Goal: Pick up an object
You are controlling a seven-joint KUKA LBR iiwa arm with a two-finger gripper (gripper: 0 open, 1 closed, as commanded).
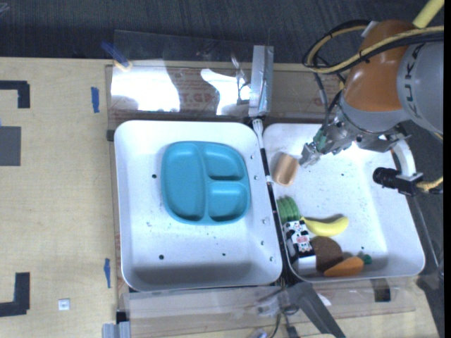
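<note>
Two bins sit side by side. The left bin point(134, 245) holds a divided plate point(204, 182) near its middle. In the right bin point(394, 238), a cup point(285, 168) lies by the left wall, and nearer the front sit a cucumber point(287, 208), a banana point(327, 224), a cow-patterned block point(299, 236), a kiwi point(326, 251) and a carrot point(344, 265).

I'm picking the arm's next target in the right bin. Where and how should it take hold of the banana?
Probably the banana at mid-length, from straight above, the hand closing across its narrow width. It lies flat and curved, its upper side facing bare bin floor, while the brown object crowds its lower edge.
</note>
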